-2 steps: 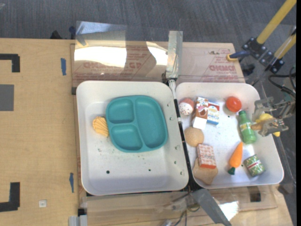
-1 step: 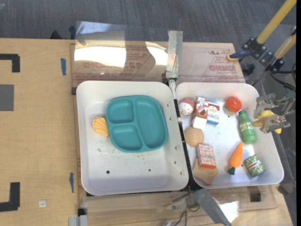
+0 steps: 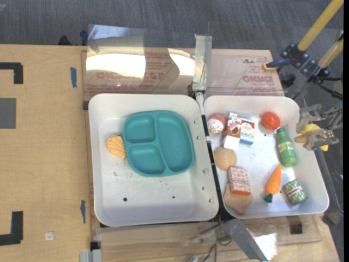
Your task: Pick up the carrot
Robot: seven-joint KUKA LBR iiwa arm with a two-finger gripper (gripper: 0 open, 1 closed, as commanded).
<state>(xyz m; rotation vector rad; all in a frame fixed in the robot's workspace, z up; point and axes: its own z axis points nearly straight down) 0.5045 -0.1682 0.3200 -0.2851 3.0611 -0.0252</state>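
In the camera view, the carrot (image 3: pixel 274 182) is being seen lying on the floor of the right bin (image 3: pixel 254 160), toward that bin's front right corner, tilted so that its orange body is pointing up toward the far edge and its green end is pointing toward the front edge. It is being flanked by a green can (image 3: pixel 295 191) just beside it on the right and by a red carton (image 3: pixel 239 180) on the left, apart from it. A green bottle (image 3: pixel 286 146) is being shown just beyond the carrot, along the right edge, with a red tomato (image 3: pixel 270 120) near the far right corner. The gripper (image 3: pixel 313 137) is being seen outside the bin, just past the middle of its right edge; the carrot is lying well apart from it, nearer the front edge and further inside the bin, with the bottle between the two. Whether the gripper is open or closed cannot be told, and nothing is being seen held in it. In the left bin (image 3: pixel 109 190), a teal divided plate (image 3: pixel 158 142) is being shown in the middle, with a yellow shell (image 3: pixel 116 145) touching its left side.
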